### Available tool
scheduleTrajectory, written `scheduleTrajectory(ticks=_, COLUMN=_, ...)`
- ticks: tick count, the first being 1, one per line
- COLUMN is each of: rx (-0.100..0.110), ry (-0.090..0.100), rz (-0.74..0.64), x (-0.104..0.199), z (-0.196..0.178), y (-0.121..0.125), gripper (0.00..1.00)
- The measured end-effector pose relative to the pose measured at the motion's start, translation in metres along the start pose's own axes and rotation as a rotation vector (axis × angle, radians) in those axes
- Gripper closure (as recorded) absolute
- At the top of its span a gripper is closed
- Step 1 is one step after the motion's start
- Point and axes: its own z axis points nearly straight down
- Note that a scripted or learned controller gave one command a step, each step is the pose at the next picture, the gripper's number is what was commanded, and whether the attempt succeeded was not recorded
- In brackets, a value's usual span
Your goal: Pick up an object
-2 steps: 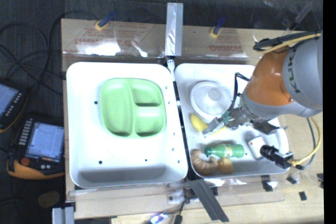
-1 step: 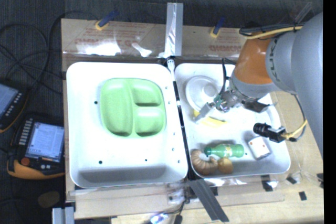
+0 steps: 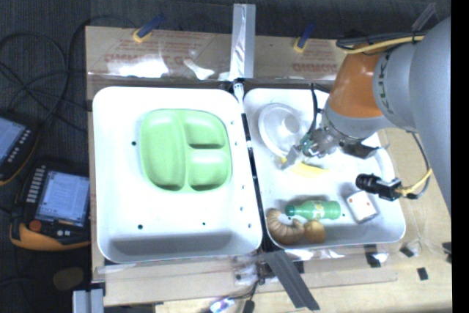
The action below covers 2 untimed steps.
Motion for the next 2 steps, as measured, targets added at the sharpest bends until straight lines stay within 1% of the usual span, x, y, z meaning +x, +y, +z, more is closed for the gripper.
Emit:
scheduleTrajectory(ticks=1, rx=-0.038, ry=-0.028, rz=-0.163, x=0.017, z=-0.021, y=-0.073, gripper=1.00)
scheduleTrajectory(ticks=2, rx=-0.041, ry=-0.027, rz=0.027, x=0.049, z=-0.152, y=-0.029, gripper=1.00)
